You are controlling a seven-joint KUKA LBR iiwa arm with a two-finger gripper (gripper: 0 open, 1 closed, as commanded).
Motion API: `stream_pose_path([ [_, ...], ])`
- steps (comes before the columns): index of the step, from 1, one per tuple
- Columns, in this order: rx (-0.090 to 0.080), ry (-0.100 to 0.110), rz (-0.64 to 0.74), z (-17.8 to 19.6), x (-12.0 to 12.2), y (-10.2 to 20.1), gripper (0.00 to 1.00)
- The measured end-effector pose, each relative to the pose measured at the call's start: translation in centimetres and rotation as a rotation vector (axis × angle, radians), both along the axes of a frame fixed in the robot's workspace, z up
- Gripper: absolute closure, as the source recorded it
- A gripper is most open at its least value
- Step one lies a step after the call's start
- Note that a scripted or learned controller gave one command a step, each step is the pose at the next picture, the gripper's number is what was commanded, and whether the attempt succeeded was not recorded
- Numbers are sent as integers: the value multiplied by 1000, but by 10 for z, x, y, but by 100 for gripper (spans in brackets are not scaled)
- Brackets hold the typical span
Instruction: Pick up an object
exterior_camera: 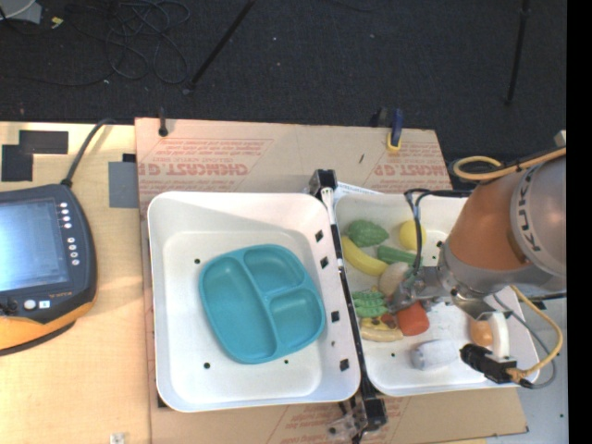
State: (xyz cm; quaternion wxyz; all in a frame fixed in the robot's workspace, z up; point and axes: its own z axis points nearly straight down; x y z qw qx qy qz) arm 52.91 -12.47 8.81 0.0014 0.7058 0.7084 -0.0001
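The bench (102, 359) carries two white bins side by side. The left bin (176, 239) holds a teal tray (261, 302) at its centre. The arm (518, 229) comes in from three o'clock over the right bin (444, 382). Its gripper (410, 289) hangs low among the toy food; whether its fingers are wide or narrow cannot be told. A banana (363, 260) lies at the gripper's ten o'clock, a green leaf (366, 233) at eleven, a red piece (413, 320) at six, just beside it.

Toy foods (381, 271), banana (363, 260) among them, clustered in right bin (435, 382).
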Motion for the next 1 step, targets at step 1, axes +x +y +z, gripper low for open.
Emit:
stream_pose_path([
  [1, 4, -4, 3, 104, 20, 52, 100],
])
